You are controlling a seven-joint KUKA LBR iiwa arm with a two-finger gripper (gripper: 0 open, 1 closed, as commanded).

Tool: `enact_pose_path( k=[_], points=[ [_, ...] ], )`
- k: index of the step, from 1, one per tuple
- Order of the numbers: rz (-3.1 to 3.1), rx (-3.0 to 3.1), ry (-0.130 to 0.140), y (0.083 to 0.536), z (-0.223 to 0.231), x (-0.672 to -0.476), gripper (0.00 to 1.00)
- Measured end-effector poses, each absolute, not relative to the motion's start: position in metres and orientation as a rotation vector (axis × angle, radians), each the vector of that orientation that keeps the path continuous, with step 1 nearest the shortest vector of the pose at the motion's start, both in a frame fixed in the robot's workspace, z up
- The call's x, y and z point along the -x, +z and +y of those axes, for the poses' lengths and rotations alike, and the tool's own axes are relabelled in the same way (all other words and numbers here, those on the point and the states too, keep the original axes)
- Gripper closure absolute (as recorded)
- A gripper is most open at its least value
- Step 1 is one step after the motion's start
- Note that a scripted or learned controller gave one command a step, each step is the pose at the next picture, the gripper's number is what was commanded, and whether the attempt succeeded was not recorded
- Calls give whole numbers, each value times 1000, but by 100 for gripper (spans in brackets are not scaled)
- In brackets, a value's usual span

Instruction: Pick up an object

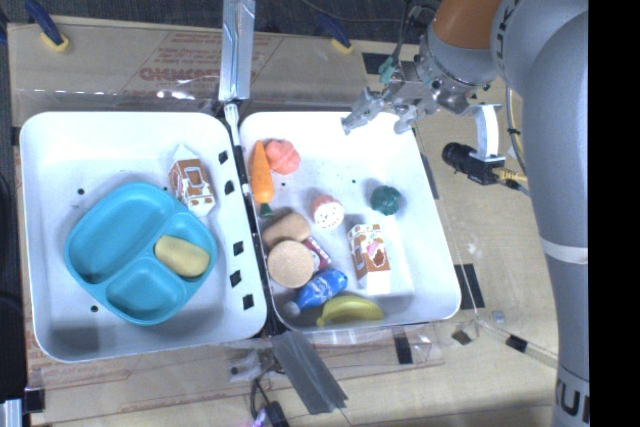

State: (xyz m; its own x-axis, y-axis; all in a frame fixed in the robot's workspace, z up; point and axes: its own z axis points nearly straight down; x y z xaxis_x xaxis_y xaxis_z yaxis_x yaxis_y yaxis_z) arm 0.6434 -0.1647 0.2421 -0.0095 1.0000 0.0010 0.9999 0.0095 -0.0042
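Note:
My gripper (378, 119) hangs over the back rim of the right bin (432, 245), and its two fingers stand apart with nothing between them. Below it in that bin lie an orange carrot (261, 172), a pink piece (283, 155), a dark green ball (385, 199), a small red-and-white cylinder (327, 211), a white carton (370, 253), a tan bun (287, 227), a round brown disc (291, 265), a blue item (320, 290) and a yellow-green banana (350, 309). The gripper touches none of them.
The left bin (40, 215) holds a blue divided plate (120, 250) with a yellow lump (182, 255) on it and a small carton (192, 183) beside it. A silver strip (236, 45) sticks up behind the wall between the bins. A black fitting (470, 160) sits right of the right bin.

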Motion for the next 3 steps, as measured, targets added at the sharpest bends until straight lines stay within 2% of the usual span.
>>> enact_pose_path(
  k=[1, 2, 3],
  points=[
    [-2288, 2139, 11, 134, -150, -627, 0],
    [-2250, 2188, 3, 92, -160, -575, 0],
    [-2145, 2297, 0, 151, -155, -581, 0]
  ],
)
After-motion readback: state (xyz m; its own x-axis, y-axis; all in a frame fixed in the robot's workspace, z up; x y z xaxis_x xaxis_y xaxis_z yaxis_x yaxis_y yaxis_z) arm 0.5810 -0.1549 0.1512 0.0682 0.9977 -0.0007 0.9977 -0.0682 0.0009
